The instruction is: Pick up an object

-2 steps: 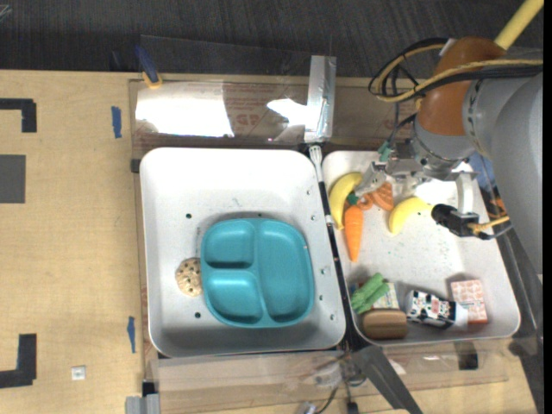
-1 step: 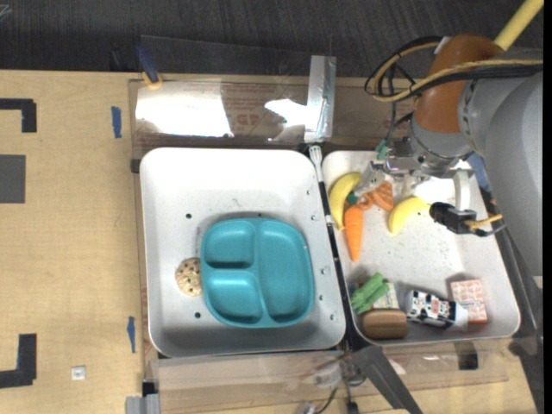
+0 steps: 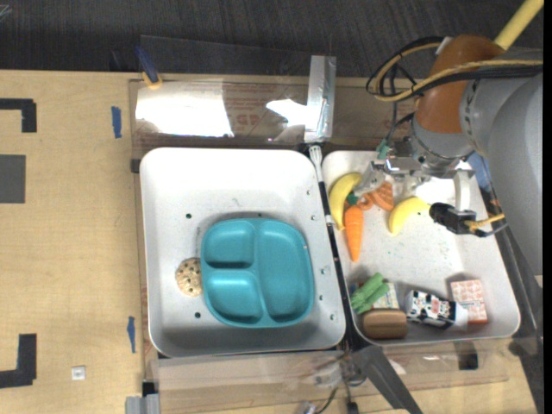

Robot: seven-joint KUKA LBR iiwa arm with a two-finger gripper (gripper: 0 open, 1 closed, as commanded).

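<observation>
The left bin was white and held a teal tray and a speckled tan cookie; the right bin held yellow bananas, an orange carrot and a green toy.

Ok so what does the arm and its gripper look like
The arm is bulky, rounded and grey, with an orange band above the wrist. Black and yellow cables loop around that band. The gripper is a small metallic piece with dark parts, too blurred for finer detail.

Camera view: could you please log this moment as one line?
gripper: low in right bin | over carrot, bananas | grasp: unclear
</observation>
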